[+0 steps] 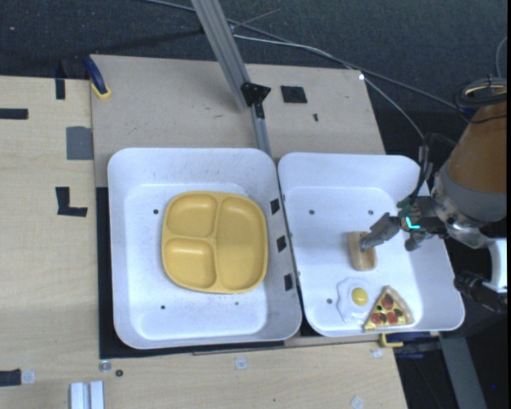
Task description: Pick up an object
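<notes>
The grey arm with its orange band reached in from the right over the right-hand shallow white plastic bin (324,173), and its two-finger gripper (393,231) hung low above the bin floor, just beside a small tan bread-like block (362,251) that lay near the middle of that bin. One dark finger (376,231) slanted down toward the block's upper right edge and seemed to meet or nearly meet it; the other finger (415,237) stood well clear on the far side, so the gripper was spread apart with nothing between its fingers. Nearer the front wall of the same bin lay a flat white toy fried egg with a yellow yolk (356,297) and, touching or just beside it, a toy pizza slice with red toppings (388,308). The left-hand shallow white bin (123,228) bore a yellow plastic plate with three compartments (214,241), well apart from the arm. The step in hand looked like the closing approach on the tan block, before any grasp. The next move, by this reading, called for shifting the gripper toward the block so that it sat between the fingers, not outside one of them, then settling lower and closing. The risk seemed to be that the near finger would push the block aside.
</notes>
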Robot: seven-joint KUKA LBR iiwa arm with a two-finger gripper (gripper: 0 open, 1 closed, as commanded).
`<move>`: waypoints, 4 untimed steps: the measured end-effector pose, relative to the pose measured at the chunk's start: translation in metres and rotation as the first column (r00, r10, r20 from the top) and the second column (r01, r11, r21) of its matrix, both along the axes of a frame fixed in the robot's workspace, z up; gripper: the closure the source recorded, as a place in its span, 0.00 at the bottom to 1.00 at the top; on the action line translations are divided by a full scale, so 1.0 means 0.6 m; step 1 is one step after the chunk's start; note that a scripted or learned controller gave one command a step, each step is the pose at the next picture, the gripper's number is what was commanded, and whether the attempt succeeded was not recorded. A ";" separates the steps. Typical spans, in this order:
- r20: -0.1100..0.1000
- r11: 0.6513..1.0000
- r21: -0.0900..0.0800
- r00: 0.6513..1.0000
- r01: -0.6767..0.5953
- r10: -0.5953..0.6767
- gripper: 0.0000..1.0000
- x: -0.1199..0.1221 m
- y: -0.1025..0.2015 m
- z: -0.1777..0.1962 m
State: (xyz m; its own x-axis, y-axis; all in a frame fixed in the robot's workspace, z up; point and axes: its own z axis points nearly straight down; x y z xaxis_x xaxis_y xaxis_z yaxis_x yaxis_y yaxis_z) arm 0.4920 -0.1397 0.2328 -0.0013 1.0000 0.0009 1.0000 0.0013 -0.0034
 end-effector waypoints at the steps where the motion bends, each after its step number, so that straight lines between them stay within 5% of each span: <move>1: 0.001 1.000 0.000 1.000 0.000 0.000 0.00 0.000 0.000 0.001; 4: 0.003 1.000 -0.002 1.000 0.001 -0.001 0.00 0.015 -0.006 -0.244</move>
